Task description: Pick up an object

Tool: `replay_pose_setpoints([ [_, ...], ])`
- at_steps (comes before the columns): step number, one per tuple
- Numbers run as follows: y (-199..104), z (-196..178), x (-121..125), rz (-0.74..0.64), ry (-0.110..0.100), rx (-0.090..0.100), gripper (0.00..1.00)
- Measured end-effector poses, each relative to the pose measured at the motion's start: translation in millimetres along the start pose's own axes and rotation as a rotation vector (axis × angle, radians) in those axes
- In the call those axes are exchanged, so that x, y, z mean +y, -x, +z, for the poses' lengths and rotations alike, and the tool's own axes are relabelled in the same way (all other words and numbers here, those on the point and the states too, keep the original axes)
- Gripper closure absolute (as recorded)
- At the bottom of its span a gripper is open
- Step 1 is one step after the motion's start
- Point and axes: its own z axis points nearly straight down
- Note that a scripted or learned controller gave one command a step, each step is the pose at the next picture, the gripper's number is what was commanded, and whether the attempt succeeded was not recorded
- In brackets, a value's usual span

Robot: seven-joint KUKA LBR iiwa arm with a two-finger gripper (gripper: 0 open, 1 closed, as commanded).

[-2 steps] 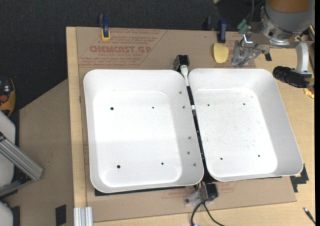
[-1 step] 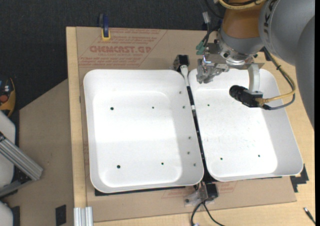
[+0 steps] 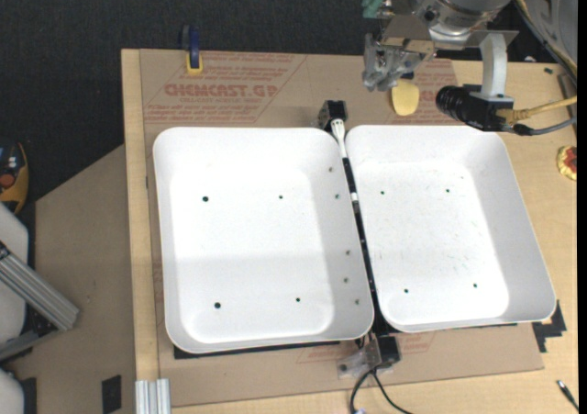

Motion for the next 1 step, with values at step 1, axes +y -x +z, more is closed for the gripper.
replay_pose_setpoints([
  [1,-59.5,137.5,22.6,0.003,-0.034,-0.004,1.0],
])
